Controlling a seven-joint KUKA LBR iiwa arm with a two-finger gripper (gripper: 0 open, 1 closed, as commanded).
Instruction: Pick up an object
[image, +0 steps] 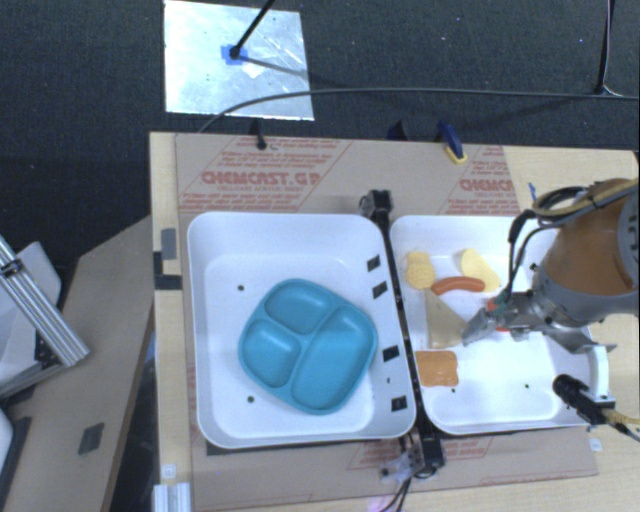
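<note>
Because the gripper (475, 328) sits low in the right bin (500, 415) with several small food pieces crowded at its ten to twelve o'clock, it could nudge them aside instead of seizing one. The sausage (457, 286) lies just beyond its tip, the toast (437, 368) at seven o'clock. Finger state cannot be told.

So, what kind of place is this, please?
Probably a robotics lab bench for grasping trials, not a kitchen: a robot arm reaches over two white bins, toy food such as a sausage lies inside, and a calibration-like sheet sits behind.
</note>
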